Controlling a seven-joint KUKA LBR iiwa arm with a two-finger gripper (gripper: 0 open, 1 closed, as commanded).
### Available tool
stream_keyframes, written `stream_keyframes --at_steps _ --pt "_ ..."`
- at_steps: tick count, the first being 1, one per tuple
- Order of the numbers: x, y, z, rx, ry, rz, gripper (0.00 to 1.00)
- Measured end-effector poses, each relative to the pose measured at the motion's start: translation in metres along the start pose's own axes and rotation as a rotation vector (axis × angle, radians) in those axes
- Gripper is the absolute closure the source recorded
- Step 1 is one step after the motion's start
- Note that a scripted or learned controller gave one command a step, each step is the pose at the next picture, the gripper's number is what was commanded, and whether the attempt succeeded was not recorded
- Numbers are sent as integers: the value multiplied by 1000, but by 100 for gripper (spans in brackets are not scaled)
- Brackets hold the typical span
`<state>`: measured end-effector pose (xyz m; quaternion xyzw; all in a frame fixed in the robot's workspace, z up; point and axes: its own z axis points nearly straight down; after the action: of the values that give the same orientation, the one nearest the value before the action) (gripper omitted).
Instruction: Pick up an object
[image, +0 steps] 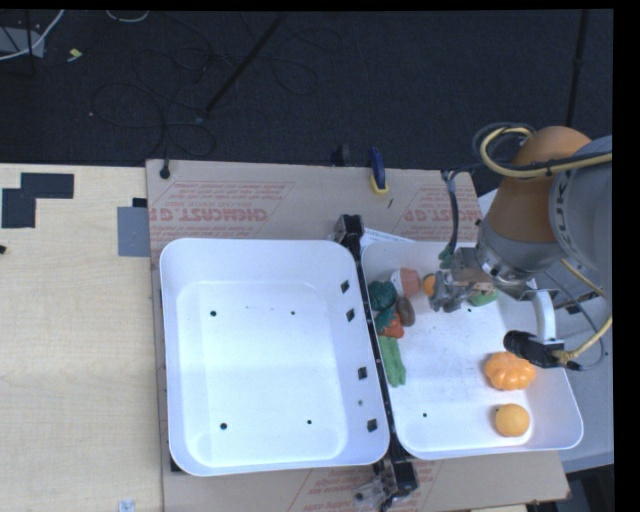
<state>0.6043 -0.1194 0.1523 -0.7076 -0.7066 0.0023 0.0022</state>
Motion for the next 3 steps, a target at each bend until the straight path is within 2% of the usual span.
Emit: stream_keyframes --at_steps 1,2,3 --pt "96 41 -38 -9 4 -11 100" --pt "197 38 -35 -4 5 -11 100" --pt "223 39 -35 -4 1 -4 100"
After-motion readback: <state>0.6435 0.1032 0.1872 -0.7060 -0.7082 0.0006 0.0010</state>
